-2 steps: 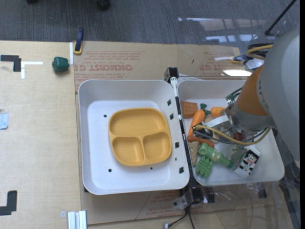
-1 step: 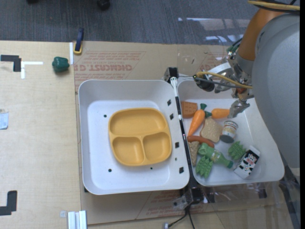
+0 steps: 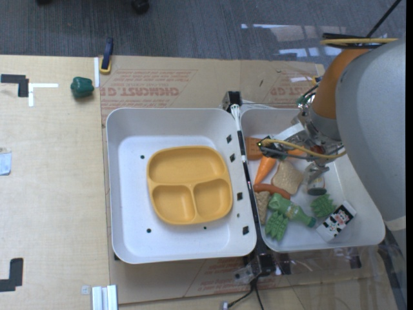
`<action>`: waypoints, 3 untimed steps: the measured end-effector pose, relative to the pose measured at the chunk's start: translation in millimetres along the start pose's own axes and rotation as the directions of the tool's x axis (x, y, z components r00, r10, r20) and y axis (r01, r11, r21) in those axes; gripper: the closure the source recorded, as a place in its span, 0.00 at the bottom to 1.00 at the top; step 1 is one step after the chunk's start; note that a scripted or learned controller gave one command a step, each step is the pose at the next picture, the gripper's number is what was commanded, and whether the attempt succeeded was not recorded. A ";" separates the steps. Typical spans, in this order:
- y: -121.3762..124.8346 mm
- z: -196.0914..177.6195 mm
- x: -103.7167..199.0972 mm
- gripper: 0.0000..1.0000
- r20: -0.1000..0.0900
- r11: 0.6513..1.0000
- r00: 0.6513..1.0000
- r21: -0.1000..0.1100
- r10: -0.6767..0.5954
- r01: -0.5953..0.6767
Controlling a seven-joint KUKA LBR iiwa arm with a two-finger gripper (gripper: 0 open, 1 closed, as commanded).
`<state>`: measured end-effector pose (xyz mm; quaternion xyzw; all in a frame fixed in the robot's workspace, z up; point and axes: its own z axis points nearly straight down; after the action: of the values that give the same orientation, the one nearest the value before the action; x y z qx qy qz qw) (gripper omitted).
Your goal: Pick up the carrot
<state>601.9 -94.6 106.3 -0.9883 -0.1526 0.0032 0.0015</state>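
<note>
The carrot (image 3: 264,168) is an orange tapered piece lying near the left wall of the right bin (image 3: 361,234), its thin end pointing toward the front. My gripper (image 3: 315,177) hangs over the middle of the right bin, a short way right of the carrot and apart from it, with nothing visibly in it. The grey arm with its orange band (image 3: 335,82) covers the bin's back right part.
Around the carrot lie a tan bread slice (image 3: 288,178), a reddish sausage (image 3: 272,190), green toys (image 3: 281,216) and a black-and-white box (image 3: 337,221). The left bin (image 3: 122,237) holds a yellow divided plate (image 3: 190,185). A green lump (image 3: 82,87) sits on the bench, far left.
</note>
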 end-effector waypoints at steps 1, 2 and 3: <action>24.0 14.8 -5.0 0.00 -0.002 0.997 0.997 -0.001 0.082 -0.082; 74.8 14.0 -10.1 0.00 -0.005 0.996 0.996 0.010 0.085 -0.085; 80.1 15.3 -53.5 0.00 -0.011 0.999 1.000 0.044 0.027 -0.027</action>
<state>574.9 -187.2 91.0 -0.9900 -0.1392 0.0008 0.0240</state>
